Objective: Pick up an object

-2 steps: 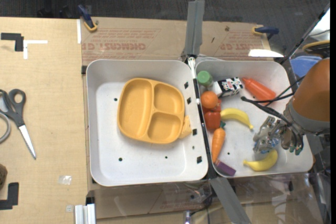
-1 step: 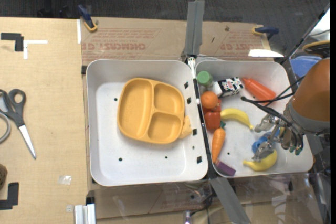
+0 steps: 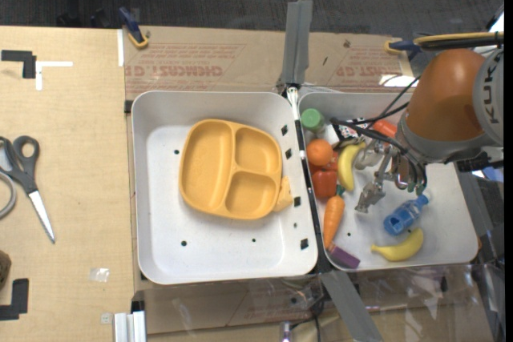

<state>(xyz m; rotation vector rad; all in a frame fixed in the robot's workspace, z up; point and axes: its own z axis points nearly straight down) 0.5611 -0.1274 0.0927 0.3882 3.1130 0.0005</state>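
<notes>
Gripper: the gripper [image 3: 370, 190] hangs in the right bin [image 3: 449, 252], in the middle of it, with cables around the wrist. I see metal parts pointing down, but I cannot tell how the jaws stand, and nothing is visible between them.

Task's thing: no object is chosen yet, in my judgement. The nearest candidates are the blue bottle [image 3: 403, 215] just to the right of the gripper, the carrot [image 3: 332, 222] to its left, and the upper banana [image 3: 346, 166] close to the wrist.

Risk one: the objects on the left side of the right bin lie tightly together, so a descent there can push a neighbour instead of gripping one thing.

Risk two: the orange fruit [image 3: 320, 152] and the red fruit [image 3: 325, 183] look round and smooth; they can roll or slip out of a narrow grip.

Risk three: the lower banana [image 3: 399, 247] lies near the front wall, so there is little room for a finger behind it.

Materials: the toy food looks like glossy plastic. The bottle looks like translucent plastic and is cylindrical, so it may turn away.

Left bin: the left bin [image 3: 160, 252] holds a yellow divided plate [image 3: 231, 169] with three compartments, smooth and shallow, hard to pinch from above.
</notes>
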